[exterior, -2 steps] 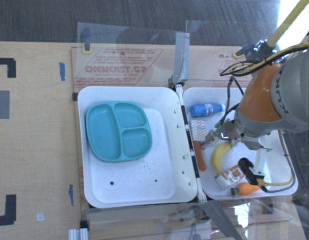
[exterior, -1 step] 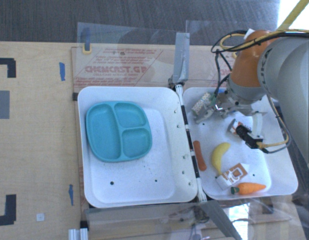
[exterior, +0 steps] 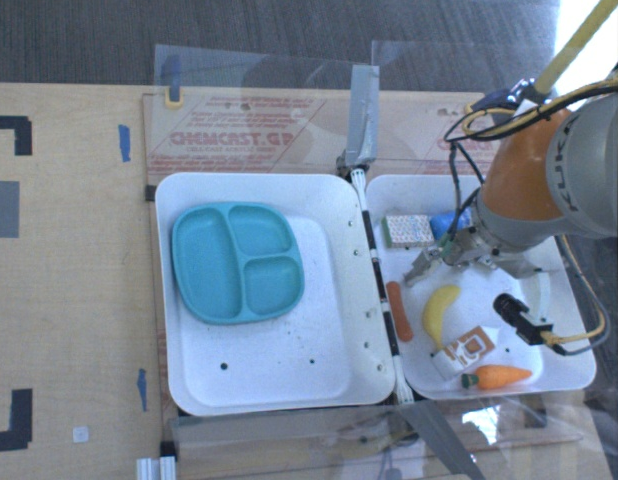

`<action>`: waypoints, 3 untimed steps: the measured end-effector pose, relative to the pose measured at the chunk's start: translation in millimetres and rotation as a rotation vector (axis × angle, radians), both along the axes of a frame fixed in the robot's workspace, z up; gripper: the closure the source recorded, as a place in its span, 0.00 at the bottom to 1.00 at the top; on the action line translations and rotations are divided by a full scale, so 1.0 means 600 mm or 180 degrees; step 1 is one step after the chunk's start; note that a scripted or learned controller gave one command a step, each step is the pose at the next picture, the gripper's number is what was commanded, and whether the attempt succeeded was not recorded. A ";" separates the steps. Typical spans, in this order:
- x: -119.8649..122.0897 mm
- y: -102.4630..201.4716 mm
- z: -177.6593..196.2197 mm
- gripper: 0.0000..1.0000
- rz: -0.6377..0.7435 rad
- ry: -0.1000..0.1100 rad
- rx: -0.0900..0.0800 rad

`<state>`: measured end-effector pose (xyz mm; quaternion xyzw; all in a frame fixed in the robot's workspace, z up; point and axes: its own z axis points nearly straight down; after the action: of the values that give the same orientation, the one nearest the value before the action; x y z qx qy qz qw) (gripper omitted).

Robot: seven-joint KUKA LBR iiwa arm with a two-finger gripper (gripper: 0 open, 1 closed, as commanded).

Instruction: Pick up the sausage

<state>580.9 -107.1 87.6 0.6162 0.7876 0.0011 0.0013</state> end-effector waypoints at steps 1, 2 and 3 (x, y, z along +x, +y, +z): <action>0.063 0.014 0.000 0.00 0.0076 -0.0014 -0.0007; -0.055 -0.017 0.010 0.00 0.0599 0.0011 0.0001; -0.041 0.008 0.001 0.00 0.1258 -0.0005 -0.0013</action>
<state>556.0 -102.1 88.3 0.4496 0.8932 0.0003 0.0029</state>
